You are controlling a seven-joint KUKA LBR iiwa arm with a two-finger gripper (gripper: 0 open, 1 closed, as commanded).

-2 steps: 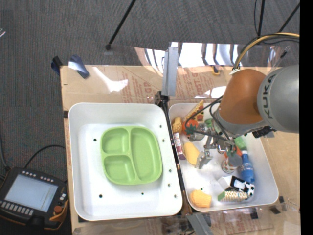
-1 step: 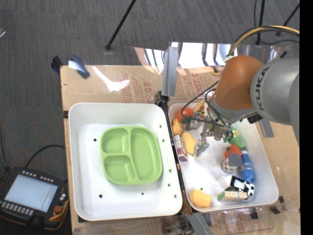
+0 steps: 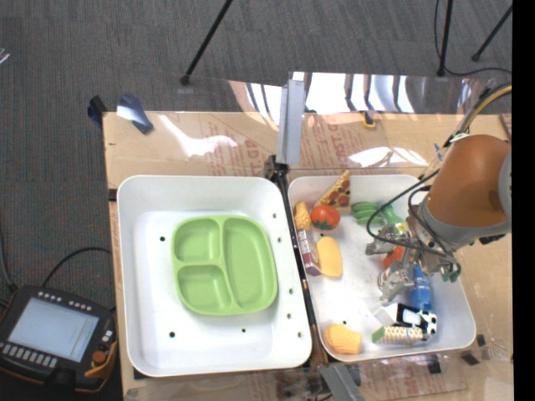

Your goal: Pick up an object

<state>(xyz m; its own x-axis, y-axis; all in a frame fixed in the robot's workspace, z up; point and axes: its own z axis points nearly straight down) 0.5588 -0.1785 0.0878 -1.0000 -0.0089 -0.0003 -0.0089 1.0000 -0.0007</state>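
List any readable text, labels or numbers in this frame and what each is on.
None can be read for certain.
Bench board: faint reddish print under glare, too washed out to read.
Purple packet in the right bin: label too small.
Black-and-white carton: markings blurred.
Pendant screen: blank glare.

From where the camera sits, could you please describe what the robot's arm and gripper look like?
The arm is a rounded grey body with a broad orange band above the wrist. Dark cables loop beside it. The gripper beneath is a small metallic assembly of silver-grey parts.
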